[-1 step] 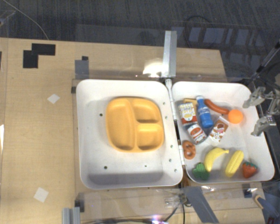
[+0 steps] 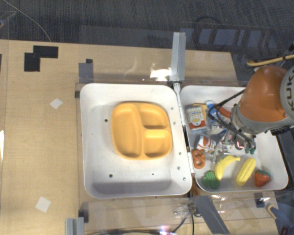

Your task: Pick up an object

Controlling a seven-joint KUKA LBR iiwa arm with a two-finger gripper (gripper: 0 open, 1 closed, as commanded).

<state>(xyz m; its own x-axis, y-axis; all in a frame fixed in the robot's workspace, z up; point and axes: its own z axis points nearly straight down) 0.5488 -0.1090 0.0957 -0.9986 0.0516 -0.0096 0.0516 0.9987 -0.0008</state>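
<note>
The right bin [image 2: 279, 151] holds several toy foods. A yellow banana [image 2: 225, 164] and a second yellow piece [image 2: 246, 171] lie near its front, with a red strawberry [image 2: 262, 178] to their right. A green broccoli [image 2: 210, 179] sits at the front left, and an orange pretzel [image 2: 198, 157] lies by the left wall. A small juice carton [image 2: 196, 117] lies at the back left, and a red-and-white item [image 2: 204, 142] sits below it. My gripper [image 2: 225, 145] hangs low over the bin's middle, just above the banana and right of the red-and-white item.
The left bin [image 2: 98, 170] holds a yellow sectioned plate [image 2: 141, 130]. A grey post [image 2: 178, 58] stands behind the divider between the bins. The arm's orange band [image 2: 262, 94] covers the right bin's back right part. Blue and red cables [image 2: 214, 112] trail beside the carton.
</note>
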